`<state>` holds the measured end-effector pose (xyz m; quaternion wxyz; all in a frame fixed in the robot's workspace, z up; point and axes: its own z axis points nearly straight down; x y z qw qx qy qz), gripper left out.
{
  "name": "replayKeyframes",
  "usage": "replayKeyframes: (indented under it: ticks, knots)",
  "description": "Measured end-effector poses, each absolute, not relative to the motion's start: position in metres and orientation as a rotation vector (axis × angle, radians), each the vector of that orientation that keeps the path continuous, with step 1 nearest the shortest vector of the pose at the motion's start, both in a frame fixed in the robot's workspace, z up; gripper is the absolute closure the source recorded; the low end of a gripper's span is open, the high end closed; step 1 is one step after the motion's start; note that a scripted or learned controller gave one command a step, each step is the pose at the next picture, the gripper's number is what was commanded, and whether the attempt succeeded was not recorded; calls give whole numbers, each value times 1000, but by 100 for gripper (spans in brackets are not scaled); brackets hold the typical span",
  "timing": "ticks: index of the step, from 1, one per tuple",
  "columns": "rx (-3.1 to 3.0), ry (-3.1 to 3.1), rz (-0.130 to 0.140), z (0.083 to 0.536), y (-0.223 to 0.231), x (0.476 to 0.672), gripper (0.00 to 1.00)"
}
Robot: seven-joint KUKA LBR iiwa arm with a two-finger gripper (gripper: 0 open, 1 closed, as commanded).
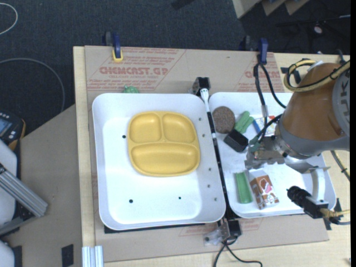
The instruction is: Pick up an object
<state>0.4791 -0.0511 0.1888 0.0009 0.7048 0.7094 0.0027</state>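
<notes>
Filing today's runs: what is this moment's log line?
arm: over right bin | claw: above green block, snack packet | grasp: none seen | left bin: yellow tray

Left bin (111, 166): yellow divided plate (163, 143), flat, toward the far side. Right bin (278, 209): brown round disc (223, 118), green marker (243, 186), snack packet (264, 190), black block (236, 141). Arm's hand (262, 156) low over right bin, beside black block.

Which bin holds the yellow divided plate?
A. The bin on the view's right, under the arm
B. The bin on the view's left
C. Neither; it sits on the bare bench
B: the yellow divided plate lies inside the left bin, while the arm works over the right bin.
</notes>
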Motion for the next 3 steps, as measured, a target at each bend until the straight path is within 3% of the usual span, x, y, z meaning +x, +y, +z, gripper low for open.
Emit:
replayKeyframes:
  ticks: [1,2,3]
  knots:
    - [2209,2234,9,216,38,480,100]
    - [2219,2221,4,225,32,480,100]
    - [2218,2209,15,341,-18,481,100]
